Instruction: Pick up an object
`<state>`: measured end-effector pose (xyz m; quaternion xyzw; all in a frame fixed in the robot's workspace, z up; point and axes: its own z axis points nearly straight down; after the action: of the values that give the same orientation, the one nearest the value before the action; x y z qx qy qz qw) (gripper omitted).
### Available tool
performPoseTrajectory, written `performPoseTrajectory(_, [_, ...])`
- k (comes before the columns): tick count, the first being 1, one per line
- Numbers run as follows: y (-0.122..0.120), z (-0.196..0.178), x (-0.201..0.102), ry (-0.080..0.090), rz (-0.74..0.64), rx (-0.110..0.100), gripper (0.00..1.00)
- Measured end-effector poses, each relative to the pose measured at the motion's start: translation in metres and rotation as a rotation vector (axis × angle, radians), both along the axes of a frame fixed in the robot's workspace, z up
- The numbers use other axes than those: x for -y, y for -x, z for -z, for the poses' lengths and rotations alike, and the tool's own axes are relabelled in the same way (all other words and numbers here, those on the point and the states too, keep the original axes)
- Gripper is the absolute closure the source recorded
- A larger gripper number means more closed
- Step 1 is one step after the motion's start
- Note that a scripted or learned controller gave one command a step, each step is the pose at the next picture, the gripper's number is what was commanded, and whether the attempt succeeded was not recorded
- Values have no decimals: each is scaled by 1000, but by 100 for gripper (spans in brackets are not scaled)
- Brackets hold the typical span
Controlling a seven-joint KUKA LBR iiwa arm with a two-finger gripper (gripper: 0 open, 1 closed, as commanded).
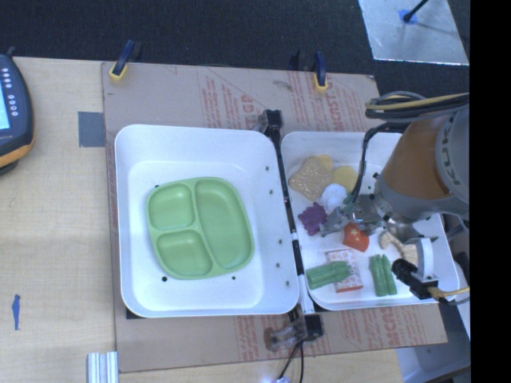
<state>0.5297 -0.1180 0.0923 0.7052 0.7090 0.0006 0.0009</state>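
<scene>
- Table (pixel 56 238): pale wood, overlaid with a brown cardboard sheet (pixel 200 94) held by clamps at its far edge; two shallow white bins sit side by side on it.
- Right bin (pixel 319 300), near part: a green pea-pod-like piece (pixel 328 274) lying flat, a small red-and-white packet (pixel 343 270) just beside it, and a darker green ridged piece (pixel 382 275) to the right of that.
- Right bin, middle: a red toy item (pixel 356 237) and a purple cluster resembling grapes (pixel 313 217), with a grey piece between them.
- End effector (pixel 359 216): down inside the right bin, just above the red toy item and next to the purple cluster. Whether it is spread or closed cannot be told, and nothing is visibly held.
- Right bin, far part: a tan waffle-textured piece (pixel 311 177), a yellow item (pixel 346 175) and a white rounded item (pixel 334 193), crowded together.
- Left bin (pixel 128 214): holds a light green three-compartment plate (pixel 200 228), with nothing in its compartments.
- Step in hand, as judged: the reach-and-descend onto a candidate, probably the red item; no lift yet.
- Next move calls for: settling squarely over one object, closing on it without catching its neighbours, then a straight lift clear of the bin wall.
</scene>
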Motion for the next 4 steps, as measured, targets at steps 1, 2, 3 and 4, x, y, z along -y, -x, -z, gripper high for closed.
performPoseTrajectory(1, [3, -10, 1, -1, 0, -6, 100])
performPoseTrajectory(2, [-21, -177, -33, 0, -4, 14, 100])
performPoseTrajectory(3, [-31, -139, -78, -2, -4, -9, 100])
performPoseTrajectory(4, [-33, -124, -72, 0, 2, -9, 100])
